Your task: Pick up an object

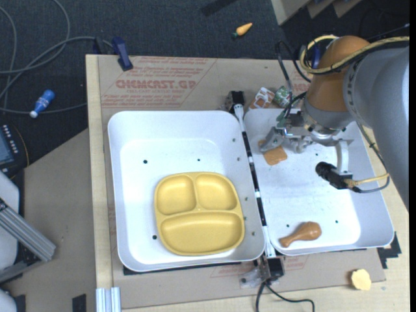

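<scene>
Claw (281, 143) hangs low over the far left part of the right bin (364, 229), its metal fingers pointing down at a small tan piece (275, 156) that lies just under and beside them; whether the fingers are spread or pinched I cannot tell, and nothing shows between them. That spot suggests the piece is the target for the pick.

By size: the tabletop (162, 80) carries both bins side by side, so things can go from one to the other. The arm (383, 83) reaches in from the right, bent down over its bin. The left bin (130, 135) holds a yellow tray (198, 213), flat in its near half. In the right bin a drumstick (300, 234) lies near the front wall, well apart from the claw. A yellow bit (360, 279) sits outside the bins at the near right.
</scene>
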`<state>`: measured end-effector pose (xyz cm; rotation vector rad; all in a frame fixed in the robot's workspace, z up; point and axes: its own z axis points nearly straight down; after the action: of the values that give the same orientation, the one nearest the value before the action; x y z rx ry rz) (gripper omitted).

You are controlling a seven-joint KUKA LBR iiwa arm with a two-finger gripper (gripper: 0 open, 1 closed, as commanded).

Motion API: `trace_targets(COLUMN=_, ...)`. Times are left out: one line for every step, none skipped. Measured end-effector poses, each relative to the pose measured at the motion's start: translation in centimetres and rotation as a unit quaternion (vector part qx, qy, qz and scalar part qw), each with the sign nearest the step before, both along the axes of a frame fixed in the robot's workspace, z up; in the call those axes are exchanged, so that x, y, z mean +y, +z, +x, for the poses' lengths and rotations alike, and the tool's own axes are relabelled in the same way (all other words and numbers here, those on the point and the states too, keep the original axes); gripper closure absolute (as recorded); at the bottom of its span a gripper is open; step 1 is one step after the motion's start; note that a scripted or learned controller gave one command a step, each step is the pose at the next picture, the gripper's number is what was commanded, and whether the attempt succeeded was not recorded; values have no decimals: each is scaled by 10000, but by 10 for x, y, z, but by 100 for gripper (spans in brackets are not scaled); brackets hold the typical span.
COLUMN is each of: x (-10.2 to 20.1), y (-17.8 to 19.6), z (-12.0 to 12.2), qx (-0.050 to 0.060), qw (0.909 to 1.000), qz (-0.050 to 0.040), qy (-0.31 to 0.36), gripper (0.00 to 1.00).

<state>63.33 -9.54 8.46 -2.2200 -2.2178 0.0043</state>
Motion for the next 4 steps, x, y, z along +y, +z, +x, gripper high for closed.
trace_targets(x=0, y=0, z=1, qx=-15, qw=10000, qz=0, qy=3, gripper=0)
trace_targets(x=0, y=11, z=3, qx=-37, qw=10000, qz=-4, qy=5, gripper=100)
trace_targets(x=-19, y=28, z=-55, qx=3, qw=10000, qz=-2, qy=-14, gripper=100)
trace_targets(x=-17, y=27, z=-53, qx=-15, qw=10000, qz=0, qy=2, gripper=0)
